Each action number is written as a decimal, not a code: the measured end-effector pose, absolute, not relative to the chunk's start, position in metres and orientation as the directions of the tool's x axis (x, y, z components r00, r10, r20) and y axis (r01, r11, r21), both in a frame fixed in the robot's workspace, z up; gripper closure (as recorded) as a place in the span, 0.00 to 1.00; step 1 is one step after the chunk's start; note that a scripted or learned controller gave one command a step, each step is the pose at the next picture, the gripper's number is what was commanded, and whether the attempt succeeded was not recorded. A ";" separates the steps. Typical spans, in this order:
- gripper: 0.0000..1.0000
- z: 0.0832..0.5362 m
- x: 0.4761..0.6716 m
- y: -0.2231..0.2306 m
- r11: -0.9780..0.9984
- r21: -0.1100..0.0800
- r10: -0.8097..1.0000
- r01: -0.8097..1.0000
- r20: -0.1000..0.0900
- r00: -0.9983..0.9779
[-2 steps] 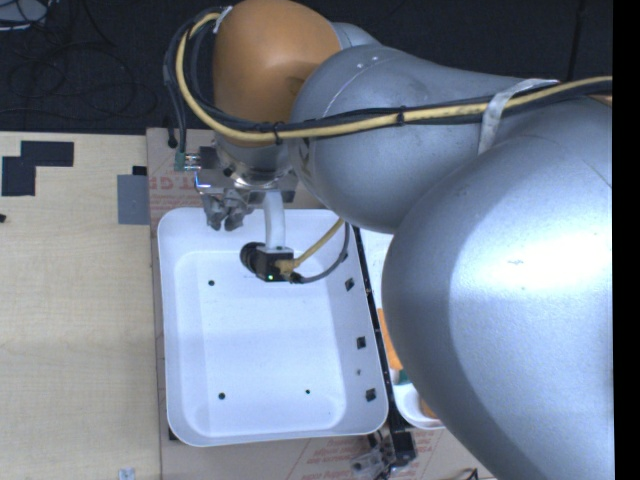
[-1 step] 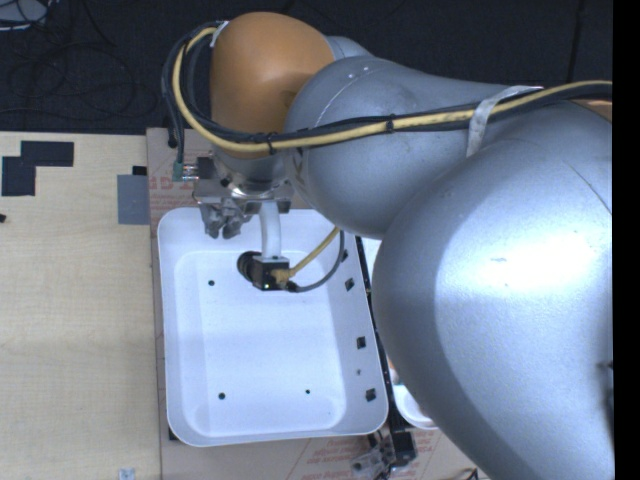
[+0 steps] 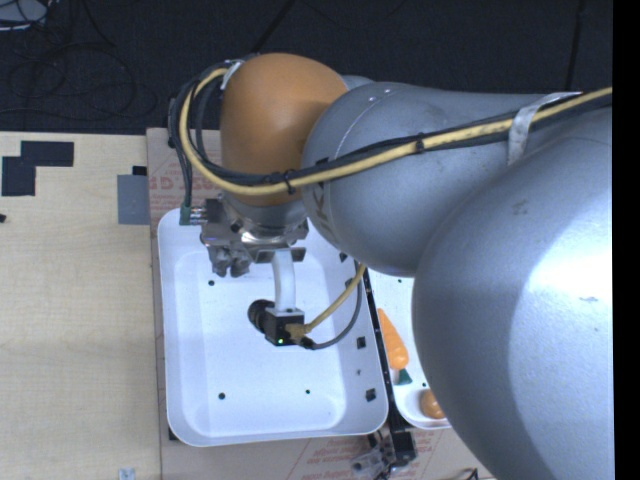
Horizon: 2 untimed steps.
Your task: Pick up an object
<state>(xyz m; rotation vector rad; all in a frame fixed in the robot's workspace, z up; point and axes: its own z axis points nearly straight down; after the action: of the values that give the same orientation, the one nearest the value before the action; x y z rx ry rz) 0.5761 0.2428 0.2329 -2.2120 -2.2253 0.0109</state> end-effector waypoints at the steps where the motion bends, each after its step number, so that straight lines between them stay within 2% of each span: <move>1: 1.00 0.241 0.646 0.243 0.005 0.002 1.000 1.000 -0.001 -0.005; 2: 1.00 0.282 0.645 0.243 0.005 0.001 1.000 1.000 0.000 -0.005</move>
<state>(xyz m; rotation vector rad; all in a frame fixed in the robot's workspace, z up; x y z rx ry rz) 0.6445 0.2427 0.2821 -2.2156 -2.2276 -0.0015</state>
